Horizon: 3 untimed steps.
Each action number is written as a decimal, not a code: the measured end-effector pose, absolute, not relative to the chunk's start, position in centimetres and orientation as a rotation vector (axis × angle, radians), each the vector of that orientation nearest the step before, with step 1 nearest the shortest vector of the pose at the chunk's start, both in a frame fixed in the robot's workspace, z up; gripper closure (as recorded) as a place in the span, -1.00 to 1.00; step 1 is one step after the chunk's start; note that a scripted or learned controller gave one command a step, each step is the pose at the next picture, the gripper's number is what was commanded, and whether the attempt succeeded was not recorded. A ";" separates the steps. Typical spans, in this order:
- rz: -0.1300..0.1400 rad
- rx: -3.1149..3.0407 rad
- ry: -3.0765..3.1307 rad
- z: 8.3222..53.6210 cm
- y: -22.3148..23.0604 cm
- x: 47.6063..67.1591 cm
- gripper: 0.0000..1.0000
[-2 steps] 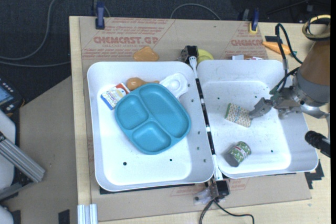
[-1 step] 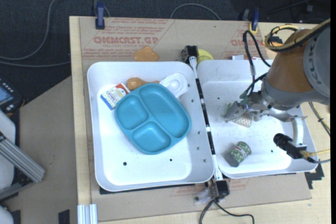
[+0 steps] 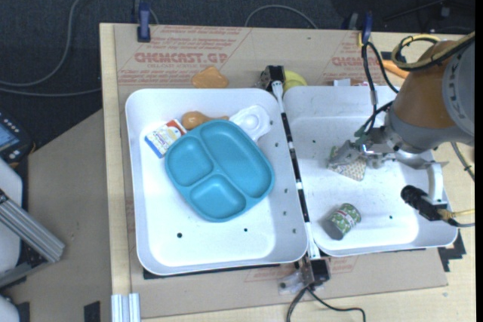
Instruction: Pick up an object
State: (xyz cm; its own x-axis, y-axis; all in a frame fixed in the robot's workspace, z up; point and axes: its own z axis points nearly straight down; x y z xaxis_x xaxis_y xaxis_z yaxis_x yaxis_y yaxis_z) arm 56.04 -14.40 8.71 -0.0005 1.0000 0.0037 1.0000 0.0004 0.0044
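Hand low in right bin, touching mesh scrap

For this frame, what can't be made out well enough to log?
- Gripper: finger state unreadable in camera view; it blends into the speckled item below, so grasp is unclear.
- Speckled item: too small and blurred to identify.
- Orange object: partly hidden by the blue tray.
- Small carton: label too small to read.
- Can: label blurred.
- Arm: cut off by the right edge.
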 end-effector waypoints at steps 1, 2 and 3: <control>0.004 2.213 2.217 12.3 -19.2 62.4 -1.00; -0.002 2.239 2.224 9.5 -22.4 48.8 -1.00; 0.008 2.209 2.225 17.3 -13.7 53.2 -1.00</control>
